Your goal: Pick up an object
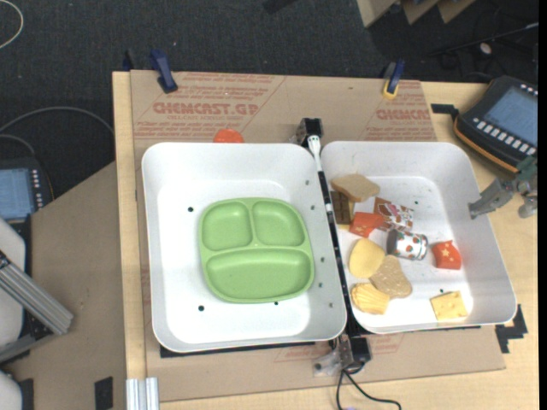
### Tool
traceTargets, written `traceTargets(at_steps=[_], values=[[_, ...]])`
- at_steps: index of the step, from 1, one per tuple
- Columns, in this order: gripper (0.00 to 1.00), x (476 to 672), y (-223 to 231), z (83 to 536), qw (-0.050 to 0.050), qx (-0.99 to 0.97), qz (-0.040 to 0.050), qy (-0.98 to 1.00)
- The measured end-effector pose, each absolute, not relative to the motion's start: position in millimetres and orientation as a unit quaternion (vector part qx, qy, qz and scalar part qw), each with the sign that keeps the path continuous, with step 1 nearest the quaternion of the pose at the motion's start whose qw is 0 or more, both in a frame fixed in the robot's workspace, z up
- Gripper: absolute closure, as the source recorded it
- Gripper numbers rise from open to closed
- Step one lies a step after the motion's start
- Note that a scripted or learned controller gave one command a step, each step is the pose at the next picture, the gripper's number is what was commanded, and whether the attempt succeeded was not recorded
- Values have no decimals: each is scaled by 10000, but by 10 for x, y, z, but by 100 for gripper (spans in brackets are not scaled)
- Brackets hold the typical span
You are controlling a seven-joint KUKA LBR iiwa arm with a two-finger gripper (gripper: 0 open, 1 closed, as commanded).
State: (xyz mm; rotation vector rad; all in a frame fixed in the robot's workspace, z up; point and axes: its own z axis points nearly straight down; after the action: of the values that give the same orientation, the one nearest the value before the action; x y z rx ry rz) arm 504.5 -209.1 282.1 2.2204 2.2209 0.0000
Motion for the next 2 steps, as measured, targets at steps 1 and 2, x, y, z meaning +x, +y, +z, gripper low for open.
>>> traceTargets(at_steps=[1,2], values=[[0,5098,-1350,1394,-74,7047,-20,7095],[0,5558,-1380,812,12,7063,1,7080]])
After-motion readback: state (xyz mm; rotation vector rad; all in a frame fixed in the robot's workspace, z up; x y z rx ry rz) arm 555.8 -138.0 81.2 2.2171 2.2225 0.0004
